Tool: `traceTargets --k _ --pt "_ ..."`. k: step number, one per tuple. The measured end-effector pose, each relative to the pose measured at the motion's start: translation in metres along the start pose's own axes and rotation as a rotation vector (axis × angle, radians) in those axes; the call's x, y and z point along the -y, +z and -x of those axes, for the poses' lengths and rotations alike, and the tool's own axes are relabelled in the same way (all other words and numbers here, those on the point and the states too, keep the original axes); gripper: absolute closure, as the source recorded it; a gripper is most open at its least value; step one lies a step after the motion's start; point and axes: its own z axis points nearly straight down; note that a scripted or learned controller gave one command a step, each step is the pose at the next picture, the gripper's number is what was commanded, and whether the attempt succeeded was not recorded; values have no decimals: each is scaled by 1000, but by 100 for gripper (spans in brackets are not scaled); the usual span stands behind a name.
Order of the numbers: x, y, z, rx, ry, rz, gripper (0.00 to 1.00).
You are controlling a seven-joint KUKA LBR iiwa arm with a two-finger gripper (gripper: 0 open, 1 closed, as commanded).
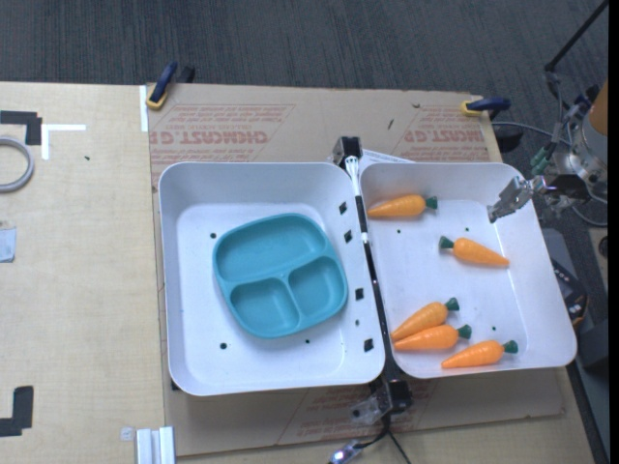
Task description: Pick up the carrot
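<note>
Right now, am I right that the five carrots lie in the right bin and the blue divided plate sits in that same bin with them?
Not quite: the camera view shows the blue divided plate in the left bin. The five carrots do lie in the right bin.

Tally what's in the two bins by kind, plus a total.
Orange plastic carrots with green tops, right white bin: 5 ()
Teal plastic divided plate with three compartments, left white bin: 1
Total: 6
</note>
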Motion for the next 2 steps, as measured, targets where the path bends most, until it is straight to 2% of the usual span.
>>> traceTargets --k 1,2 --pt "-5 135 14 -1 2 0 0" --pt "-2 153 10 3 3 6 0"
